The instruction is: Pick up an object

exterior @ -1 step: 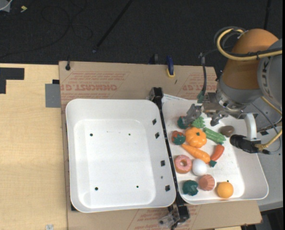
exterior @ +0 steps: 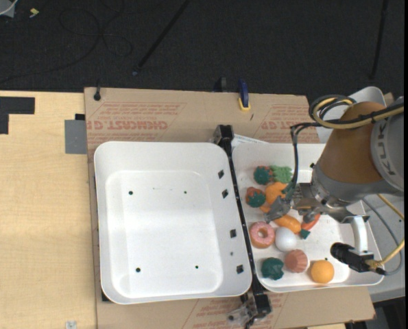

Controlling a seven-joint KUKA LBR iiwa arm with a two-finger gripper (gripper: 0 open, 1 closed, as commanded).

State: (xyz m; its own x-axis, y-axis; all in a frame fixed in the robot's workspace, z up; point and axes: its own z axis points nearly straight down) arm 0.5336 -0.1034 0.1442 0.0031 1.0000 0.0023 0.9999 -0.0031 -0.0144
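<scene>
Over the right-hand white bin (exterior: 368, 279) the grey arm (exterior: 358, 160) with its orange band reaches in from the right, its gripper (exterior: 288, 206) lowered among a cluster of small toy objects; whether anything sits between its parts cannot be told from this slanted view, since the wrist and cables cover much of it. Just under and beside the gripper lie several orange pieces (exterior: 278, 192), touching one another; a green leafy piece (exterior: 281, 173) sits at the far side of the pile, with a dark teal lump (exterior: 261, 176) just to its left. A red and teal piece (exterior: 255, 197) lies nearer the bin's left wall; below it rests a pink doughnut (exterior: 262, 235), and right beside that a white ball (exterior: 285, 239). Closer to the near rim sit a teal lump (exterior: 272, 268), a reddish-brown ball (exterior: 296, 260) touching it, and an orange ball (exterior: 321, 271) a little further right; a black part with a white bracket (exterior: 354, 252) overhangs the bin's right corner. On the left stands the second white bin (exterior: 114, 184), its walls pressed against the first along a black clipped seam (exterior: 234, 211); both rest on a cardboard sheet (exterior: 162, 115) laid on the pale wooden desk (exterior: 32, 218).
</scene>
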